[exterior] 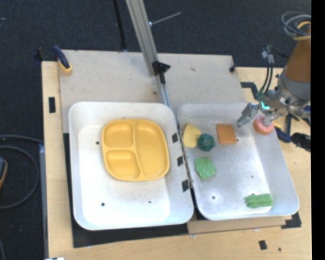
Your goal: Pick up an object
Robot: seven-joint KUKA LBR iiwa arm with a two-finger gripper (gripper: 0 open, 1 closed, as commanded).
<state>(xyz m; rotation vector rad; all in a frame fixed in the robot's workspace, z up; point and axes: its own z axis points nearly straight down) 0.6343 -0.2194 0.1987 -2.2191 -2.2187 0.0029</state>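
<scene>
A yellow divided plate [135, 149] is held in the left bin [86, 210]; the end effector [255, 116], seemingly over a pink object [264, 125], cannot be judged.

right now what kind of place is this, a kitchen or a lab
Most likely a robotics lab bench: a robot arm over two white bins, a metal mast on a plywood bench, and loose cables on dark carpet.

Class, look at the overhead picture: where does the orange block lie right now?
The orange block lies in the right bin, near its far edge, just right of the dark green ball and left of the hand.
</scene>
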